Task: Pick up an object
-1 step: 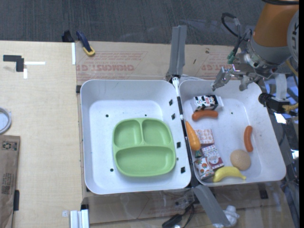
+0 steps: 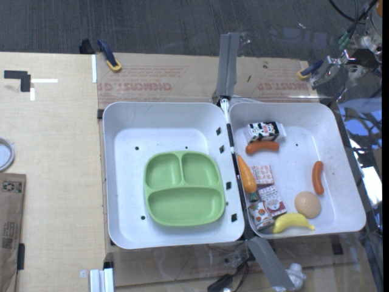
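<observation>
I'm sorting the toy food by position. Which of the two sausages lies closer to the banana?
The sausage standing lengthwise near the right bin's right wall, just above the egg and banana. The other sausage lies crosswise farther up, under the black-and-white carton.

A tape roll lies beside a brown bag.

arm: only wrist end in frame, top-right corner | gripper: raised, well clear of the surfaces below | cabling: looped above and behind the gripper | finger state: not resolvable, cluttered, cut off at frame edge
</observation>
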Robot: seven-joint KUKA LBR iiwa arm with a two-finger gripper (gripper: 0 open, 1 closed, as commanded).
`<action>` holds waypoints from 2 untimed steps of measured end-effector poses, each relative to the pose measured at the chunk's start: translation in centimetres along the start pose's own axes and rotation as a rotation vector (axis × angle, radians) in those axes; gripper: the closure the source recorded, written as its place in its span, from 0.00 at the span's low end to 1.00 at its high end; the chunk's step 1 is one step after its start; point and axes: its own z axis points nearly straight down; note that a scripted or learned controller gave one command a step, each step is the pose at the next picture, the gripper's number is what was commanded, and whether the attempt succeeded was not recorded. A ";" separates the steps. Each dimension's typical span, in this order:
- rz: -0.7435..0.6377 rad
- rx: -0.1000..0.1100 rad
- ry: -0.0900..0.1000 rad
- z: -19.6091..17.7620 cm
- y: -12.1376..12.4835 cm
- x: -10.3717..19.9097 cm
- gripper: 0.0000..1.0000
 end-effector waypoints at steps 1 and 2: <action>-0.103 0.003 0.003 14.5 -2.1 -4.4 0.00; -0.124 0.000 0.003 14.9 -7.9 -4.6 0.00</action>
